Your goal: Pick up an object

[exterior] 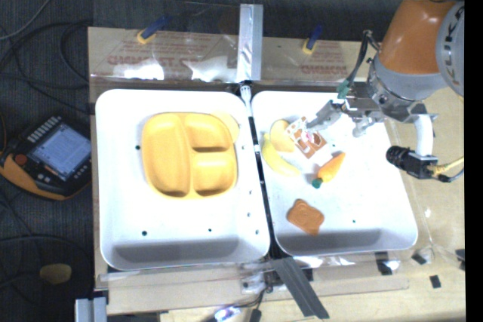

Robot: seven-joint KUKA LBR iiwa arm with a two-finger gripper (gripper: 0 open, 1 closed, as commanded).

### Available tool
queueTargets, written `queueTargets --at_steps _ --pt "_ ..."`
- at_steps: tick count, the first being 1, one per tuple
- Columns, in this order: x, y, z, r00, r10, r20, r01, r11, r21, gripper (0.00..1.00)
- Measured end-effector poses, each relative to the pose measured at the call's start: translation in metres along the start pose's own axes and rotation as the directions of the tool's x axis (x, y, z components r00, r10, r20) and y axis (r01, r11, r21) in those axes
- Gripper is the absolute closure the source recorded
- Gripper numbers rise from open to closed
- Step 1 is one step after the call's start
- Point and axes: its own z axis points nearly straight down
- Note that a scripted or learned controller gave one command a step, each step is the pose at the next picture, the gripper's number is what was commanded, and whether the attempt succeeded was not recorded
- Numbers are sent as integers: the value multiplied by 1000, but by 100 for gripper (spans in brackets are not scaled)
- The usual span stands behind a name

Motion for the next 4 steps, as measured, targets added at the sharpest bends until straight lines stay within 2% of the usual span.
queueTargets --at_steps 1,2,3,4 --pt "-55 -21 77 996 -93 0 93 996 0 0" --pt "-72 -4 157 995 -96 5 96 995 -14 0" --pt "-72 -3 149 995 -96 4 96 995 -16 100" --pt "-34 -11 36 989 -147 1 147 989 -2 100"
